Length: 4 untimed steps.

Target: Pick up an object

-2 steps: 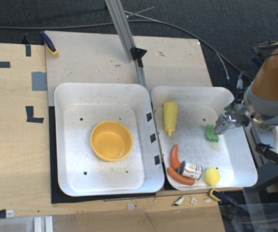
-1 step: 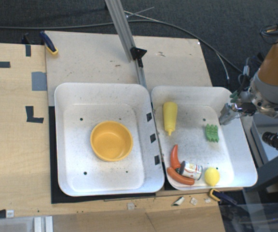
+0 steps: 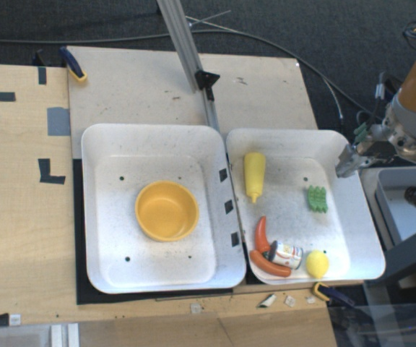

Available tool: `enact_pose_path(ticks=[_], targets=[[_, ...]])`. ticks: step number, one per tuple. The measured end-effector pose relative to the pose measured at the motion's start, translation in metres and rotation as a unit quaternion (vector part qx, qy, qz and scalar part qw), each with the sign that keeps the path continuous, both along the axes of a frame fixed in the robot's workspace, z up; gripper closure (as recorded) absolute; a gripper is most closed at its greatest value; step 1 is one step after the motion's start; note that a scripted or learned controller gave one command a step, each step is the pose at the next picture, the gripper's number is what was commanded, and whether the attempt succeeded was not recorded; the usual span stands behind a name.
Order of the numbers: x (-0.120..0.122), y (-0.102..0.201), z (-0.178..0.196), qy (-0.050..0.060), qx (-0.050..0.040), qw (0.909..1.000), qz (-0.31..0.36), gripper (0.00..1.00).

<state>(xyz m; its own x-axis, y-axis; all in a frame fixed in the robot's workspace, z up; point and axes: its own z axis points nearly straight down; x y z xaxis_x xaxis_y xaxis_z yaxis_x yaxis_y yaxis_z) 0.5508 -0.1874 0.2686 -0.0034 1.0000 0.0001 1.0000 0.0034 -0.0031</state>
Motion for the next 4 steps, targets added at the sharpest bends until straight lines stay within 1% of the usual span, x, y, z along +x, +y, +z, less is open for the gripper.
enact_pose_path(ticks=[2,4], targets=[[-0.006,0.113,-0.040,0.005,0.0011,1.0000,0.002,1.00],[-0.004,0.212,-0.033,0.004,0.0001,1.0000,0.002,1.00]])
